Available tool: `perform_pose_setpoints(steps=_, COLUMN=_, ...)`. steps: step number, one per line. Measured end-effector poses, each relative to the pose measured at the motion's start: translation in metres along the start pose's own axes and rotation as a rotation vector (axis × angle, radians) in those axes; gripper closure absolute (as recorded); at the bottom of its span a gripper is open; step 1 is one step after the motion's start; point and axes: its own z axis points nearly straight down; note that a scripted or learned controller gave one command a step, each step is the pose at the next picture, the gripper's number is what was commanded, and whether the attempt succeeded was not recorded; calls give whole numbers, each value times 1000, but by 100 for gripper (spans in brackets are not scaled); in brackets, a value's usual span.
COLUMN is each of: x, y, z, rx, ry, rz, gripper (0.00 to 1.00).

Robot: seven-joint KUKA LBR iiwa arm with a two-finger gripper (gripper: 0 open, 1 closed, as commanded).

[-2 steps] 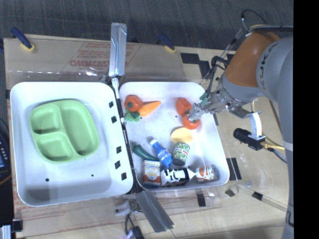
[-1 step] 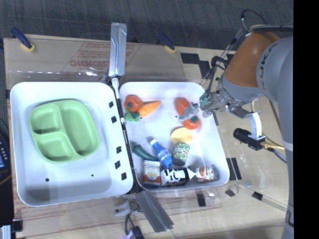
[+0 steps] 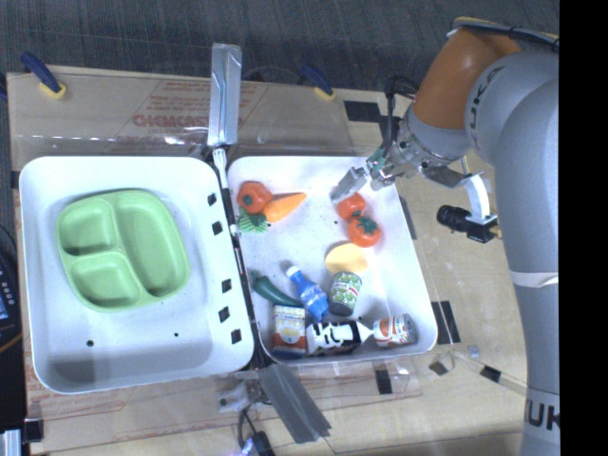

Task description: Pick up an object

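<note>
A pale wooden bench (image 3: 446, 283) carries 2 shallow white bins side by side, with dark carpet-like flooring beyond its far edge and 2 blue clamps (image 3: 43, 74) pinned along a clear sheet at the back. The left bin (image 3: 38, 255) holds 1 green divided plate (image 3: 119, 248) with 3 compartments. The right bin (image 3: 408, 255) holds the clutter: 1 orange carrot (image 3: 285, 204) touching a red tomato with green leaves (image 3: 252, 202) near the far left corner; 2 small red tomatoes (image 3: 359, 218) close together near the right wall; 1 yellow lemon-like piece (image 3: 346, 256) just in front of them; 1 green-labelled can (image 3: 346, 291); 1 blue bottle (image 3: 308, 293); 1 dark green vegetable (image 3: 271, 288); and a row of 3 packaged items (image 3: 332, 332) along the near wall. The grey arm, orange band above its wrist, reaches in from the right. Its gripper (image 3: 350, 184) hangs over the right bin's far right area, just above the 2 small tomatoes, fingers slightly parted, nothing visibly between them.
</note>
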Motion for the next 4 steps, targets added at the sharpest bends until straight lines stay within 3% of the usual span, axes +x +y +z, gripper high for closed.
perform_pose_setpoints(steps=1, x=81, y=39, z=80, rx=1, ry=1, rz=-180, gripper=0)
perform_pose_setpoints(steps=2, x=39, y=26, z=9, rx=-2, ry=-3, rz=-424, gripper=0)
perform_pose_setpoints(steps=3, x=94, y=32, z=61, rx=0, ry=1, rz=-732, gripper=0)
perform_pose_setpoints(steps=4, x=58, y=22, z=79, rx=-2, ry=-4, rz=-1113, gripper=0)
